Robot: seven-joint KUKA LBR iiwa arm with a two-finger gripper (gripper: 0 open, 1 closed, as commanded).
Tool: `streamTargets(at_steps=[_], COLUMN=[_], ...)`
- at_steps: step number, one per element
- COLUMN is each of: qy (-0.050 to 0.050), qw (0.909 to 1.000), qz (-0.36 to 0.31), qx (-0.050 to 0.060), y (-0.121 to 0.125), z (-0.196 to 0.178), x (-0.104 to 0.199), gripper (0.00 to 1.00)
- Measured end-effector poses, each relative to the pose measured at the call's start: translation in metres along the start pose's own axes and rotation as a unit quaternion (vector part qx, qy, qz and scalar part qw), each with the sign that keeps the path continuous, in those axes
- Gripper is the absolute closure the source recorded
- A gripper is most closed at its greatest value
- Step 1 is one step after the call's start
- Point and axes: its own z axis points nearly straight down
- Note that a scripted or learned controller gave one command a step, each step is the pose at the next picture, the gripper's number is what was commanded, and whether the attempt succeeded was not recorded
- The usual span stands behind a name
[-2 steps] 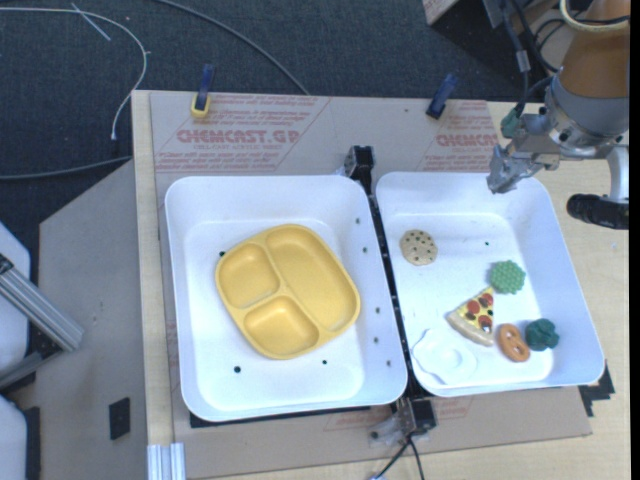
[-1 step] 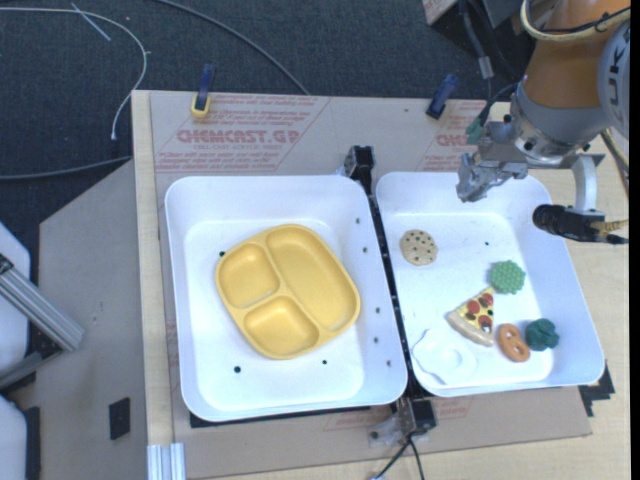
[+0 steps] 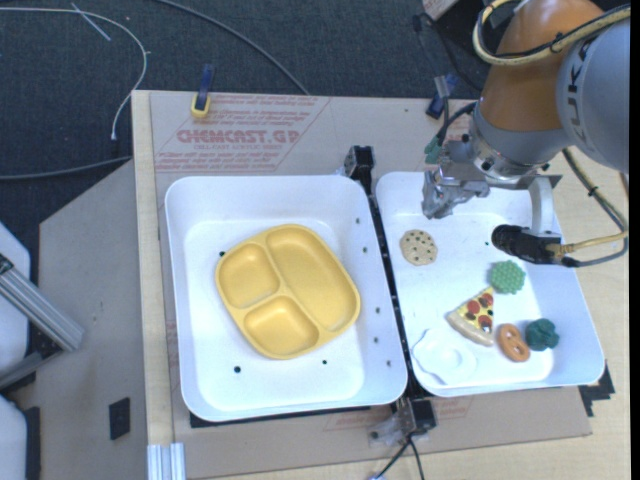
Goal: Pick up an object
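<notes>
Printed in red on the cardboard sheet [image 3: 240,136] covering the bench: "CHEMCAST GP", with smaller red lines beneath, too small to read. On the grey arm [image 3: 603,73], near the right edge, dark letters "KU", cut off there.

Reaching in from the right, over the far left part of the right bin [image 3: 575,303]: the tool [image 3: 438,204], pointing down, low over the white floor. Whether spread or pressed together, cannot tell from this slant; touching the floor or just above it, cannot tell either.

Just beside the tool, on its near side and apart from it: a cookie [image 3: 418,247], lying flat with the dark chips facing up. Round, so without a long axis or a heading.

Further toward the near edge of the same bin: a pizza slice [image 3: 473,317], lying flat, long axis roughly across the bin, narrow tip toward the left bin [image 3: 200,228], wide end toward the right. Just beside that wide end, a pretzel [image 3: 513,342], and next to it a dark green piece [image 3: 542,334]. Beyond the slice, a light green piece [image 3: 507,277]. In the near left corner, a flat white piece [image 3: 440,353], hard to tell apart from the floor.

In the left bin, well apart from the tool: a yellow plate [image 3: 288,290] with three compartments, set at a slant to the walls.
</notes>
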Motion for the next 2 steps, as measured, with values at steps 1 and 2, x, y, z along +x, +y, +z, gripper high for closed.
streamTargets(at_steps=[1,2], qy=[0.000,0.000], qw=[1.0000,1.0000], qz=[-0.001,0.000], qx=[-0.001,0.000], y=[-0.025,-0.050], z=[-0.009,0.002], x=[0.048,0.087], gripper=[1.00,1.00])
